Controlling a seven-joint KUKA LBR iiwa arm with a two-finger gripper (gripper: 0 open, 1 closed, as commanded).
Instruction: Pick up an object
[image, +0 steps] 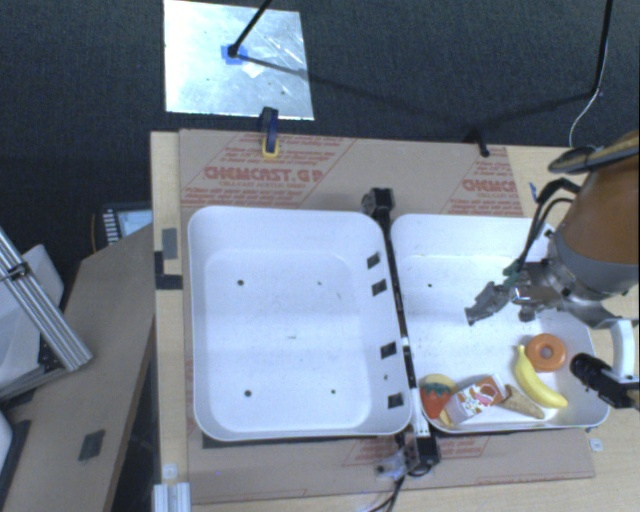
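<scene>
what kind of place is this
Probably a robotics lab test bench, not a kitchen. A grey and orange arm reaches over two white bins on a cardboard sheet, with toy food like a banana in the right bin.

— Where's the arm (600, 215) sitting?

— It comes in from the right edge, orange band (603, 205) uppermost with the grey wrist (590, 272) below it, leaning left over the right-hand bin (440, 235).

— And the gripper (485, 303)?

— Stretched out leftward from the wrist and tilted down, its dark tip hanging over the middle of that bin's floor, well clear of the near edge.

— Anything between the fingers?

— Too small and dark to tell.
</scene>
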